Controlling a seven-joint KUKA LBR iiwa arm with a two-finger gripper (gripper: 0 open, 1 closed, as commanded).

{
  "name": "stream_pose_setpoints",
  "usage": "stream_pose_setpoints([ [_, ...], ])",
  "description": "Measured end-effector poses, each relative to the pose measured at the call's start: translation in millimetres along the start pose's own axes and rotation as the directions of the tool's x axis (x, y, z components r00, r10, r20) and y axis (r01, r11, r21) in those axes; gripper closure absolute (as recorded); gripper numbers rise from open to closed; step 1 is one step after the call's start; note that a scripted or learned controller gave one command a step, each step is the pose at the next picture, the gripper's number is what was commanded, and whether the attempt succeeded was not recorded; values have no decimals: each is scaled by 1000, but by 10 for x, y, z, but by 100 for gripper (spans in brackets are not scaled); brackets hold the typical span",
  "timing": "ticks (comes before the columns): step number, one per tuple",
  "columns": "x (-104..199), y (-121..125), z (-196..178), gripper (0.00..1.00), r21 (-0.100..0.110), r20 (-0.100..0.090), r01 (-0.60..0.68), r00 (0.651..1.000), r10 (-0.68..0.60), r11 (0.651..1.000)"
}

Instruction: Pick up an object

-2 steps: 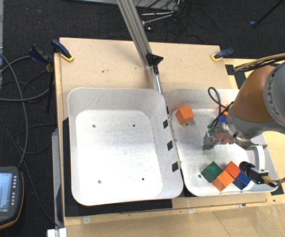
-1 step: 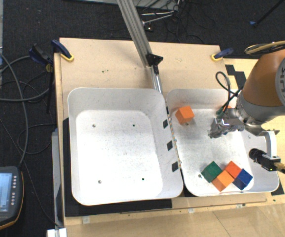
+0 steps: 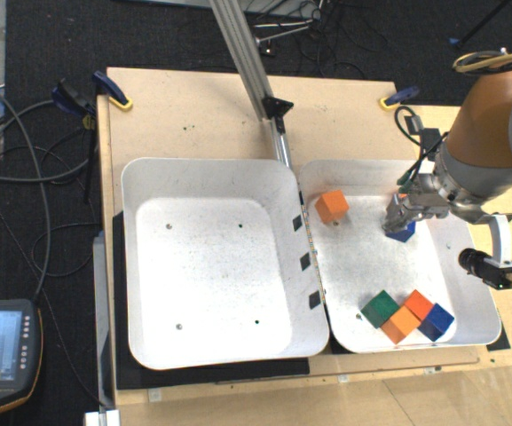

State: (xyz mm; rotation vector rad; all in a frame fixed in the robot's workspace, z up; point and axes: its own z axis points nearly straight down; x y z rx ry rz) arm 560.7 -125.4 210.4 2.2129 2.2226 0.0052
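gripper point(image 3: 401, 222) low over a blue block point(image 3: 404, 232)
you can't tell how its jaws stand; a poor bite could nudge the block aside.

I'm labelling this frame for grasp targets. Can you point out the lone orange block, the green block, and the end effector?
lone orange block point(image 3: 331, 208): camera view, middle of its top face.
green block point(image 3: 381, 309): camera view, middle of its top face.
end effector point(image 3: 401, 223): camera view, at its tips, over a blue object.
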Motion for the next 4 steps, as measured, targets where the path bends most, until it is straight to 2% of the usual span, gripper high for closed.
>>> stream_pose_setpoints([
  [1, -2, 22, -534, 100, -2, 1, 0, 1000, 0, 1000],
  [2, 562, -37, -372, 100, 7, -3, 4, 1000, -4, 1000],
  [3, 1069, -8, -370, 100, 6, -3, 4, 1000, -4, 1000],
  [4, 1641, -211, -312, 100, 9, -3, 5, 1000, -5, 1000],
])
